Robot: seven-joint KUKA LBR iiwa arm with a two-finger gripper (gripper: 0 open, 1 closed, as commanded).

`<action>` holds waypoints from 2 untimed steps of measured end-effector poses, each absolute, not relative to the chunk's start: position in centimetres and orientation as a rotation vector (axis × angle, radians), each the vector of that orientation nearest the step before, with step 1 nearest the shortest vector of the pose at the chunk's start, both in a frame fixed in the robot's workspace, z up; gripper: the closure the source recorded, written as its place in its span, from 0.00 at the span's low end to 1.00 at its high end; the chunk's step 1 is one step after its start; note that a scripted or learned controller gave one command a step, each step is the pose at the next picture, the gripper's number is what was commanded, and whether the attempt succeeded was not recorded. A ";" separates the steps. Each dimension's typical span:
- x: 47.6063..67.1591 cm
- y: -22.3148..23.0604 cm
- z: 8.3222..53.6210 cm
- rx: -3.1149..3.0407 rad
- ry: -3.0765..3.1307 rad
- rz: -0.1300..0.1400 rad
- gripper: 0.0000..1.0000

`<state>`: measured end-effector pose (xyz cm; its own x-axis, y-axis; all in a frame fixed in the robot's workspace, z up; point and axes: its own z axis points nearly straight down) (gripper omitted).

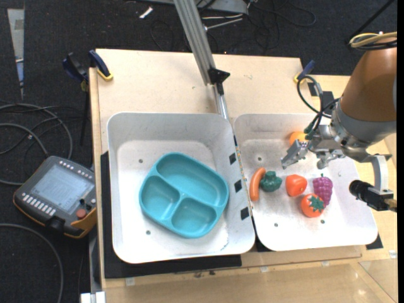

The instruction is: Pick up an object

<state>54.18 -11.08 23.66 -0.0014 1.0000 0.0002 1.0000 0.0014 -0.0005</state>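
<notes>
The end effector [307,152] hangs over the back part of the right bin [353,229], reaching in from the right below the arm's orange band [372,81]. Two metal fingers [291,156] point down and to the left, with a visible gap between them, so they stand apart; nothing sits between them. Whether the tips touch the bin floor is hard to judge from this slant.

Just behind the fingers lies a small orange fruit [295,136], partly hidden by the end effector. In front of them, a loose cluster of toy food rests on the bin floor: an orange carrot [255,184] nearest the dividing wall, a green broccoli piece [271,182] touching it, a red-orange pepper [295,185] just beside that, a purple bunch of grapes [322,187], and a red tomato [312,206] in front of the grapes.

The left bin [126,131] holds a teal divided plate [183,195] with three compartments, lying flat near the middle. Both bins sit side by side on the pale wooden surface [158,81].
</notes>
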 end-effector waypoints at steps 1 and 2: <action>54.2 -11.1 23.7 -2.220 -2.222 0.000 0.00; 53.6 -10.8 17.4 -2.218 -2.217 0.007 0.00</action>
